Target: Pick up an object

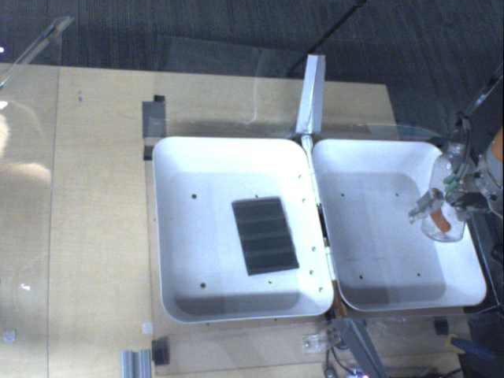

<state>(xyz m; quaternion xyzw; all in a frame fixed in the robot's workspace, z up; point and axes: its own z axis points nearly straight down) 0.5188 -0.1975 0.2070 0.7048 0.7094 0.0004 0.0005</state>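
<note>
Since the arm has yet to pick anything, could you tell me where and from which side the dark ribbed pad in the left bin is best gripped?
The dark ribbed pad lies flat, clear of the left bin's walls. Probably best to come straight down and pinch across its two long edges, the narrower span, with the fingers turned to match its slight tilt.

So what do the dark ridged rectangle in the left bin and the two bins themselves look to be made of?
The dark grey ridged rectangular pad looks like matte rubber or foam: no glare, with parallel grooves across it. The two shallow white bins, left and right, look like smooth moulded plastic, with rounded corners and a soft sheen.
</note>
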